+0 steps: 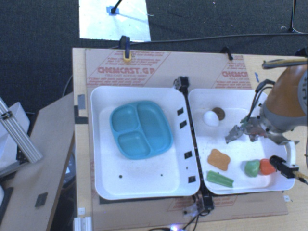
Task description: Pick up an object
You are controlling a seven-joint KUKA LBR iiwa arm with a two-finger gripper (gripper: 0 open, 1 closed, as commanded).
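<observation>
The end effector [234, 134] is seen at the right of the frame, low over the middle of the right bin [231, 102]; whether it is open or closed cannot be told, and nothing is seen held in it. In that bin, a white egg [211, 118] touches a brown ball [219, 113] toward the upper left. An orange piece [218, 159], a green bar [220, 179], a green lump [251, 168] and a red ball [266, 166] are spread along the lower part. A blue divided plate [141, 129] is seen in the left bin [103, 143].
</observation>
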